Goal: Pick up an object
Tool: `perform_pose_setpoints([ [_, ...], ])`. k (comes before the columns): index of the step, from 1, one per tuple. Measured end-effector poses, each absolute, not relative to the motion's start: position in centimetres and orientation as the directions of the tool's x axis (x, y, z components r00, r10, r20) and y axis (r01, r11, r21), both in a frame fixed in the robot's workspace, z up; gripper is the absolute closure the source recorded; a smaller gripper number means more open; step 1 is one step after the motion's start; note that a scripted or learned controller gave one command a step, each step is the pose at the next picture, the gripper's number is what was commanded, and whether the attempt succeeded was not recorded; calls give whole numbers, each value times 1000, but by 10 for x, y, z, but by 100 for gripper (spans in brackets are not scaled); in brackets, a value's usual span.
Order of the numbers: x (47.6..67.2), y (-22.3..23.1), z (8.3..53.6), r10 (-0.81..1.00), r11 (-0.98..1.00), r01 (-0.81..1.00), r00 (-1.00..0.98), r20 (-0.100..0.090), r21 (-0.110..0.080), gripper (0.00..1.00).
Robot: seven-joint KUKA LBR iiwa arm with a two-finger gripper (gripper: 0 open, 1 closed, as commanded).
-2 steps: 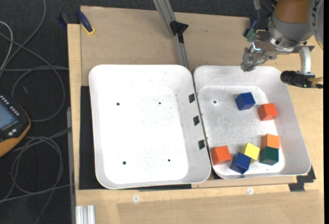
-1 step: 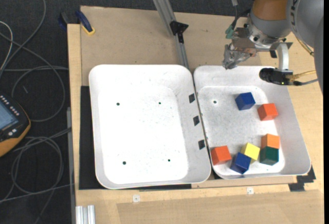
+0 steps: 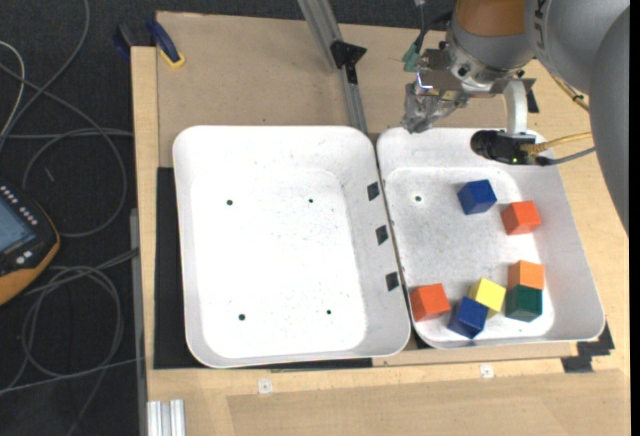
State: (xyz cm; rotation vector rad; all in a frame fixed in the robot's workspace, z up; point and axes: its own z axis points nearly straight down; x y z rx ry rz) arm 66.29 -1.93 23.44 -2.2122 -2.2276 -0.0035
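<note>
Wooden bench (image 3: 250, 64) bears two bins; right bin (image 3: 580, 304) holds seven blocks, tool (image 3: 420, 116) state unclear above its rim

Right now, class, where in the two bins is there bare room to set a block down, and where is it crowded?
The left bin has bare floor throughout. In the right bin, the middle is free, between the upper blue cube and the yellow cube. The near edge is crowded, from the orange cube to the green cube.

Grey pole (image 3: 318, 19) slants over bench; cables (image 3: 50, 254) on dark floor; handheld pendant (image 3: 22, 236) at left edge.
</note>
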Motion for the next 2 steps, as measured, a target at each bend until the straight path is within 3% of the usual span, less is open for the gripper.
perform_pose_setpoints([
  [2, 648, 87, 241, 1000, 7, 1000, -7, 3, 2, 100],
])
